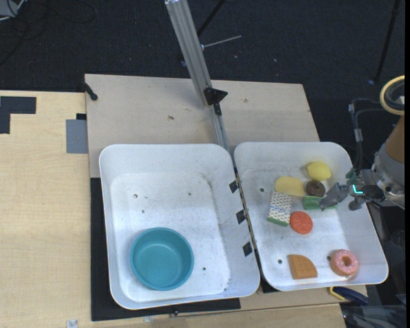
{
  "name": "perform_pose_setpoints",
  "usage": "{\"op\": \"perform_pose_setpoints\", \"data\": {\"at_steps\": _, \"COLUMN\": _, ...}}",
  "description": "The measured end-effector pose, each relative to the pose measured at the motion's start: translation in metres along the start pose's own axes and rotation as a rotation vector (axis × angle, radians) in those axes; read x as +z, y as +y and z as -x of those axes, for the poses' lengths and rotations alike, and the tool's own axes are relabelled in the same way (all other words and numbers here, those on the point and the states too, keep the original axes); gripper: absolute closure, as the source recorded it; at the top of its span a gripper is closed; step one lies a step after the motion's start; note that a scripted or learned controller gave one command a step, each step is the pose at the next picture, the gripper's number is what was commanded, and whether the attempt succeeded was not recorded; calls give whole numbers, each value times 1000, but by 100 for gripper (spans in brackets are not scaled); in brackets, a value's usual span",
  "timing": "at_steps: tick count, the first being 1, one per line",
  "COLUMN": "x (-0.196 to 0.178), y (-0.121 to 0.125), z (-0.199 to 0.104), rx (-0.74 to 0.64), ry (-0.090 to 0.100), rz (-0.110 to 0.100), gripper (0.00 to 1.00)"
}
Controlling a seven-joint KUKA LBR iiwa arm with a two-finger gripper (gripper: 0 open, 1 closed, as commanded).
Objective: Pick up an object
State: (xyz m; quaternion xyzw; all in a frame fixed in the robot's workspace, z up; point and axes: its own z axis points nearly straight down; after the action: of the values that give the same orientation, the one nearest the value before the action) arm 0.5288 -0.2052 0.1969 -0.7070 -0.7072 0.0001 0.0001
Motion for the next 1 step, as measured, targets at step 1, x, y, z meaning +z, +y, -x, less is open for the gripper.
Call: {"op": "perform_pose_setpoints", "data": {"at_steps": 1, "x": 0, "y": 0, "z": 0, "rx": 0, "ry": 0, "rz": 0, "gripper": 0}}
